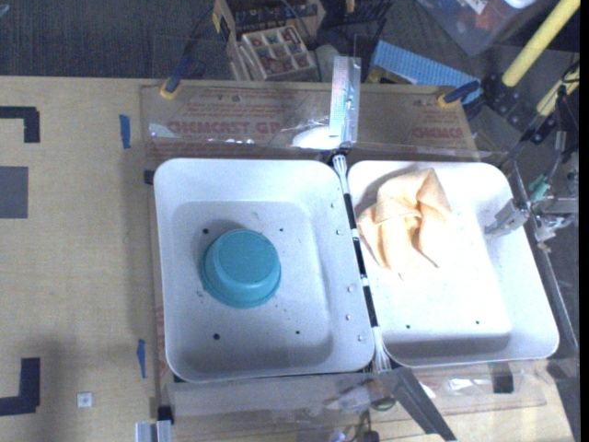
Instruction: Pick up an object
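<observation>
In right bin [479, 330]: crumpled cloth [409, 219], long axis diagonal; gripper [520, 212] state unclear.

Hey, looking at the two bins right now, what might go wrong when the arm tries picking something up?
The tool sits at the right bin's right rim, so a descent there could strike the wall. The peach cloth is crumpled against the top-left corner, so a pinch might catch only a fold and slip. The blue bowl in the left bin looks rounded and wide, likely hard to grip.
</observation>
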Tool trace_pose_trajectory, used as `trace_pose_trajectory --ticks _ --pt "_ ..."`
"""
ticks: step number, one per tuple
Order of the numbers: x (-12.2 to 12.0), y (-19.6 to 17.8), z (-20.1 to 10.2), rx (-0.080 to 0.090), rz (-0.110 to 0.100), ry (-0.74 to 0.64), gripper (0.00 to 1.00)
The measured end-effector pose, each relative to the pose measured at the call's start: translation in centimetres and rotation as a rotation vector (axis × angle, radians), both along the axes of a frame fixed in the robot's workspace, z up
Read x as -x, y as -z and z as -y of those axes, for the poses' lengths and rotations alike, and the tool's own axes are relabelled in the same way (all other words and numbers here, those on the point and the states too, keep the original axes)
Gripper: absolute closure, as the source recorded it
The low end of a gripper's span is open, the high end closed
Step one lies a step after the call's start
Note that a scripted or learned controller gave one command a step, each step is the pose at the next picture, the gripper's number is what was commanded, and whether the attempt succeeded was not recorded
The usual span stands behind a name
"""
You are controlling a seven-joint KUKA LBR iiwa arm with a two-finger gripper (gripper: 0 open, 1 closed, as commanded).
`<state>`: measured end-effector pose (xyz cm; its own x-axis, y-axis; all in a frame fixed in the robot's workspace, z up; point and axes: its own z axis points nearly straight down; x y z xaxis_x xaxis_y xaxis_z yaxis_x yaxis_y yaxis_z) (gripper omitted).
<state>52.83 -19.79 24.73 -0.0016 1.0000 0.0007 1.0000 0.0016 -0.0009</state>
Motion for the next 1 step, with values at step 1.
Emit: trace_pose_trajectory --ticks 1 --pt "-7.13 8.87 -7.03 0.001 0.0 -0.02 0.0"
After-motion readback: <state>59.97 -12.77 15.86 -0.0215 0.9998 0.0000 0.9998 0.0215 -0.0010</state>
